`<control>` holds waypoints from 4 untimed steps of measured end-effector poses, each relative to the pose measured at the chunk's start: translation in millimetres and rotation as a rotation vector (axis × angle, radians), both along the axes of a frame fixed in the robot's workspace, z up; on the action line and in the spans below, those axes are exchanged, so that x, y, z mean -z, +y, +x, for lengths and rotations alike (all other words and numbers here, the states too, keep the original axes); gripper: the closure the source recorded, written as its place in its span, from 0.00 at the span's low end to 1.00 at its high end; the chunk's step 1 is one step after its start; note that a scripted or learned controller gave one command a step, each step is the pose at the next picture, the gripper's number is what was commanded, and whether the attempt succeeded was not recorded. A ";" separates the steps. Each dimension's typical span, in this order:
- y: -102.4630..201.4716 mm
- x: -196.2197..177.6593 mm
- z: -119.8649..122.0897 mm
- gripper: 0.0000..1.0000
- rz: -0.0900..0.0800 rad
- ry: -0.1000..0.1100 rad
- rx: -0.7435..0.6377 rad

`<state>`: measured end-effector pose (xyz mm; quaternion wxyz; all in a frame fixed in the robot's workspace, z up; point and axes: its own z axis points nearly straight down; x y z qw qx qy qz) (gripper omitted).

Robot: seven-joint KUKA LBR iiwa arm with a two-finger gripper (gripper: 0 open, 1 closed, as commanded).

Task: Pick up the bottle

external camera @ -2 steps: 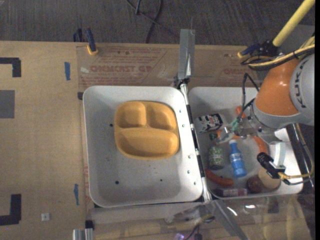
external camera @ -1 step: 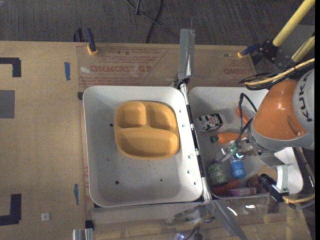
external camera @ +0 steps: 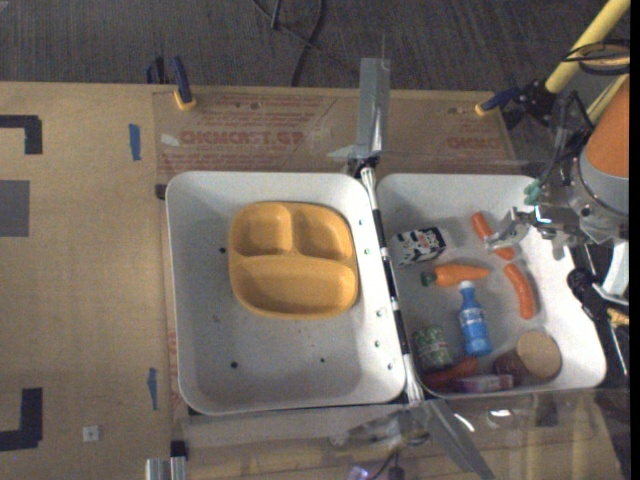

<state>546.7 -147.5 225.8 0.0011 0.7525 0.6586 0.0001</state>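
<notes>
1. Small blue plastic bottle with white cap point(external camera: 474, 322) lying in right white bin point(external camera: 592, 368), below-left of gripper point(external camera: 522, 221).
2. Gripper finger state impossible to tell.
3. Best approached straight down, avoiding orange carrot point(external camera: 456, 275) beside the cap.

Arm point(external camera: 605, 158) extended, claw point(external camera: 522, 224) low

Pale wooden bench point(external camera: 80, 298) with two white bins, left point(external camera: 190, 298) and right point(external camera: 580, 353), side by side

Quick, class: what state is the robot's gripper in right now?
Gripper: cannot be told; it sits above the right bin's far side, away from the blue bottle.
</notes>
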 end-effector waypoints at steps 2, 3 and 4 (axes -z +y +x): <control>11.6 139.9 -66.7 0.00 0.004 0.000 0.289; 11.8 129.7 -65.4 1.00 0.005 -0.004 0.291; 96.1 -32.6 -56.9 1.00 0.001 0.003 0.255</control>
